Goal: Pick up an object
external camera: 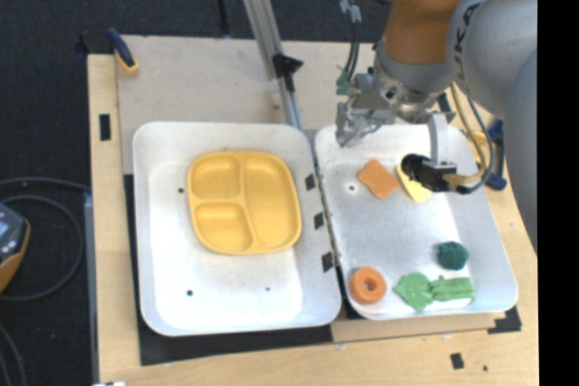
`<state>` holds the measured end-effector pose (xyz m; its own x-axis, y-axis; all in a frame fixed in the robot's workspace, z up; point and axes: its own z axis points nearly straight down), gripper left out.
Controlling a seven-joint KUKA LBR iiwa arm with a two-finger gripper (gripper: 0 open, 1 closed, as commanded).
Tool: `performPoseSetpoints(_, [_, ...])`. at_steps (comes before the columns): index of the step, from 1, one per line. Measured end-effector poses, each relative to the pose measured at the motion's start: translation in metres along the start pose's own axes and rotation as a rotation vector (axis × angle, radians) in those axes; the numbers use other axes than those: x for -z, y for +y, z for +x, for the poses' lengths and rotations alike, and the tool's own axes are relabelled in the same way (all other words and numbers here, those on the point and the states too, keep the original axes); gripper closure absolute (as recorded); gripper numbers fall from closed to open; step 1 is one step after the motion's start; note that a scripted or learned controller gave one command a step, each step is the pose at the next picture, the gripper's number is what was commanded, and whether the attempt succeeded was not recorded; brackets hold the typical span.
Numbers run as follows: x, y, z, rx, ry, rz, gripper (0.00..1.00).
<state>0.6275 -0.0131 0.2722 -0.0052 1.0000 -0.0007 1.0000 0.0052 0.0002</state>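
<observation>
Nothing is picked yet: the gripper [348,133] hangs with nothing visibly in it, its opening impossible to tell, just beside the orange block [378,179].

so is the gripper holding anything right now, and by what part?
Nothing is held. The gripper sits over the far left corner of the right bin, with nothing between its fingers; the nearest item, the orange block, lies apart on the bin floor.

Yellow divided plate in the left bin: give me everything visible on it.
The yellow divided plate is a rounded-square tray, plastic by its look, with three compartments: two on its left side and one larger on its right. It lies flat and right side up, slightly rotated, in the middle of the left bin, touching only the bin floor. Nothing lies in it.
</observation>
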Motion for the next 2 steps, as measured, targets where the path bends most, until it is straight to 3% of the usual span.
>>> performPoseSetpoints(1, [-0.024, 0.009, 0.045, 0.001, 0.0, 0.001, 1.0])
performPoseSetpoints(2, [-0.019, 0.025, 0.095, 0.002, 0.002, -0.003, 1.0])
